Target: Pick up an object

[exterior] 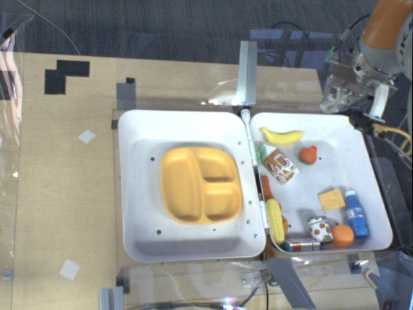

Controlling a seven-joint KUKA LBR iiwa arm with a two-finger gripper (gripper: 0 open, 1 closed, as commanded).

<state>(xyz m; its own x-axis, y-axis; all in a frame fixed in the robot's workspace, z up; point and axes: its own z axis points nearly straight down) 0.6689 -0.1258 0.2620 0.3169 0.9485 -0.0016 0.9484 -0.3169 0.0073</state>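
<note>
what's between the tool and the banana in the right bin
Nothing visible. The tool hangs above the right bin's far rim, and the banana lies apart from the strawberry, uncovered.

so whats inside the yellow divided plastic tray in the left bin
The yellow divided plastic tray in the left white bin shows three bare compartments, with no object in any of them. The bin floor beneath the tray is covered.

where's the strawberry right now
The strawberry lies in the right bin, toward its far side, just right of the banana and the small carton.
</note>
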